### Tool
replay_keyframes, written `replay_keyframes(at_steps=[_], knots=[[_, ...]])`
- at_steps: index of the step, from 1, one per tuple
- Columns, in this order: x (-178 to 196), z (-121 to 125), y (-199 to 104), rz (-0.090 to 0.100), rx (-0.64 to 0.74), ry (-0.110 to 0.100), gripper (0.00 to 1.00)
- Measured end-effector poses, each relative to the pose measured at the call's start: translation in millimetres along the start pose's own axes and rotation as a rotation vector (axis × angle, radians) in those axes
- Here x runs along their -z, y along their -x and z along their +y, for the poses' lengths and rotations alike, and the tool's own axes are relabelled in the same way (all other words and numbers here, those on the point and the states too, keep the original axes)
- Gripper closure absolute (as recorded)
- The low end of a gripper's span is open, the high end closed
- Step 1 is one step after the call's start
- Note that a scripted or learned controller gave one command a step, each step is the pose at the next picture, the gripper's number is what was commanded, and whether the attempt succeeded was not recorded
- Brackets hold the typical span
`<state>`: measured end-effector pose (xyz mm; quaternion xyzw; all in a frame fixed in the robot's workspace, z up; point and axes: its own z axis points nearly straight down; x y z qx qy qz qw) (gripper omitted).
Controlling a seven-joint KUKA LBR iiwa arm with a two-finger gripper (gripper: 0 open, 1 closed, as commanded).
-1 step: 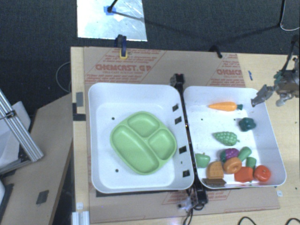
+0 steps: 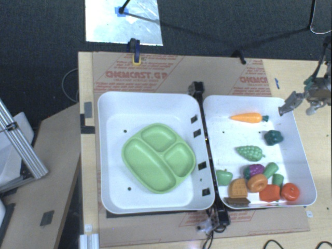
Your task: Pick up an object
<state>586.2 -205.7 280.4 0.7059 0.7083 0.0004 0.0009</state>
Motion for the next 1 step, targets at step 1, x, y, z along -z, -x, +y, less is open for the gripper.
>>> replay_keyframes(at_steps=[1], knots=[[-61.0, 2.8, -4.3, 0.001, -0.001, -0.003, 0.00]])
